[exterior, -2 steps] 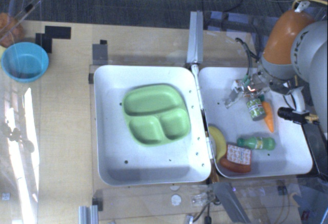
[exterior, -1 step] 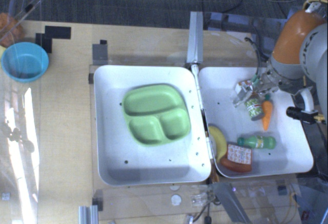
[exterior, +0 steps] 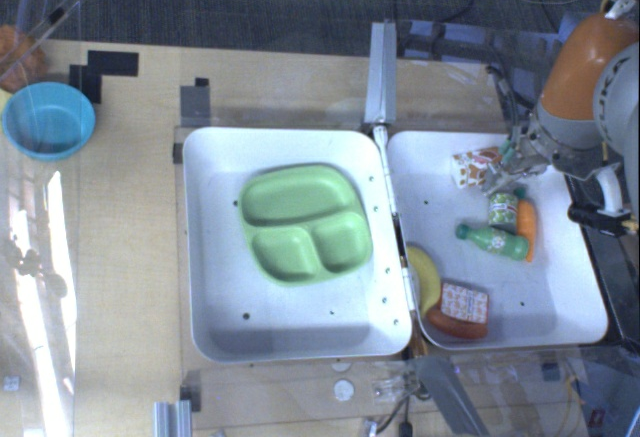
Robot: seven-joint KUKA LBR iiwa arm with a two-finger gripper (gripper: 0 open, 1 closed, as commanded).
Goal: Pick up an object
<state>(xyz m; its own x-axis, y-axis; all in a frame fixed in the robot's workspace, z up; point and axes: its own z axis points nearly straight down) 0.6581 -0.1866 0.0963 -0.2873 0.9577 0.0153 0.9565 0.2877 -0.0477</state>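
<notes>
The right bin [exterior: 560,310] holds several small objects. A white and red snack packet [exterior: 472,167] lies at its far side. Below it stand a small green-labelled can [exterior: 504,207], an orange carrot [exterior: 526,225] and a green bottle [exterior: 493,241] lying on its side. A yellow banana [exterior: 425,277], a red patterned box [exterior: 464,302] and a brown sausage [exterior: 458,327] sit at the near left corner. My gripper [exterior: 512,168] hangs low over the bin's far side, just right of the packet and above the can. Nothing visibly sits in it.
The left bin [exterior: 215,320] holds a green divided plate [exterior: 303,222]. A metal divider [exterior: 381,75] runs between the bins at the back. A blue bowl [exterior: 49,119] stands on the bench at far left. The arm's orange band [exterior: 583,65] fills the upper right.
</notes>
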